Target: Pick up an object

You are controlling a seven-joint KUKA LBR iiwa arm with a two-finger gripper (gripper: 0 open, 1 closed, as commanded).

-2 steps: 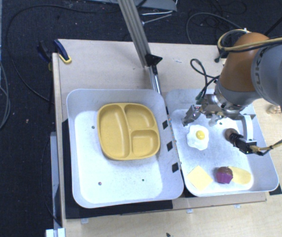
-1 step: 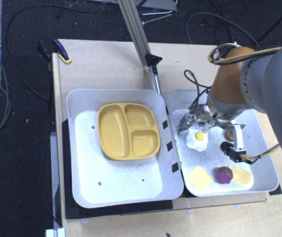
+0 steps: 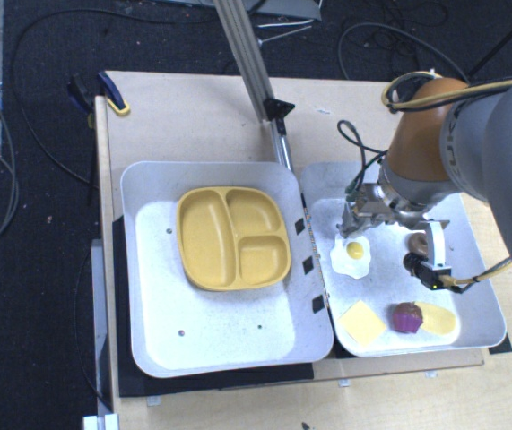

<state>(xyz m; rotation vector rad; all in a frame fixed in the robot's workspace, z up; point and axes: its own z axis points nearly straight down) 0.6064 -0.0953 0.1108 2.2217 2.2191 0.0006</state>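
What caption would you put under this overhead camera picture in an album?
Robot arm's tool poised over a toy fried egg in the right bin, a yellow divided plate in the left bin.

gripper: low over right bin, just above egg
egg: directly below gripper
cheese: further below
purple item: below-right
tray: well left

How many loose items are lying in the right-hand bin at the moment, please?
3: a fried egg under the gripper, a yellow cheese slice at the near edge, and a purple item beside it. The arm may hide others.
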